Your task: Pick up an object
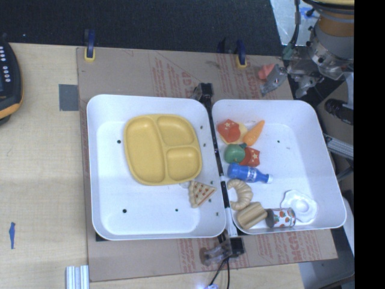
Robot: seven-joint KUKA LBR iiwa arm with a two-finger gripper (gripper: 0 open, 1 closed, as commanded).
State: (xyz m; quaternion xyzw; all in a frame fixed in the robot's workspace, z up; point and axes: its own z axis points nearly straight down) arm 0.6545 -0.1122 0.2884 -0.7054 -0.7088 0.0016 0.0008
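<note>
My gripper [299, 72] hangs above the bench just beyond the far right corner of the right bin [313, 155], with the arm's orange band [337, 11] above it. The right bin's left half holds a red strawberry-like toy [228, 130], an orange carrot [255, 131], a green ball [234, 153], a small red piece [252, 157], a blue bottle [246, 174], a tan curved pastry [242, 192], a bread roll [251, 215], a small can [283, 217] and a white cup [299, 204]. None of them touches the gripper.
The left bin [108, 209] carries a yellow divided plate [163, 148] and a waffle-patterned wedge [201, 192] near its right wall. A small reddish item [266, 72] lies on the cardboard left of the gripper. Blue clamps [240, 53] hold the cardboard's far edge.
</note>
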